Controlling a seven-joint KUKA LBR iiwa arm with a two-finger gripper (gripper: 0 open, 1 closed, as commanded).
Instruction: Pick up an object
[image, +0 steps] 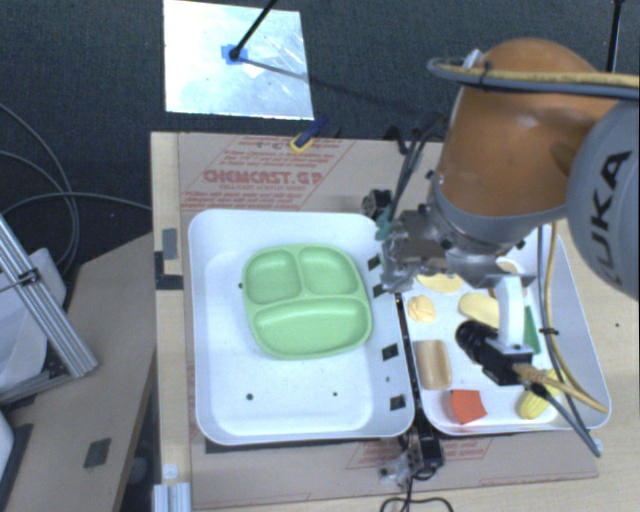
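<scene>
— What is hidden from you?
— The arm (520, 150) covers the far part of the right bin (500, 416); the gripper (402, 262) hangs over the divide between the bins; you cannot tell how it is set.
— And the things to pick?
— Near side of the right bin: a tan piece (432, 362), an orange block (467, 405), a yellow shell shape (422, 309); the green plate (305, 300) lies in the left bin (300, 402), bare floor on its near side.
</scene>
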